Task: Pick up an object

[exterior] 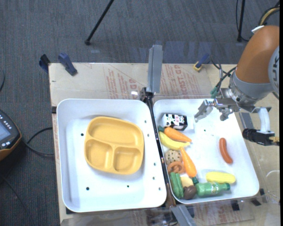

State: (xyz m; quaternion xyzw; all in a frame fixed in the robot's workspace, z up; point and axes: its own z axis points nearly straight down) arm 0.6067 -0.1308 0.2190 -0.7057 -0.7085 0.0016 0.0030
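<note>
Hovering above the right bin [249, 171] near its far edge, the gripper [211, 108] has its jaws spread and empty, presumably ready to descend, while the sausage [225, 150] lies alone in that bin's open space.

Yellow divided plate [115, 145] in left bin [68, 126]; blue clamps [67, 63] on board's [122, 81] far edge; tripod leg [102, 13] on carpet; handheld screen [1, 134] at left
</note>
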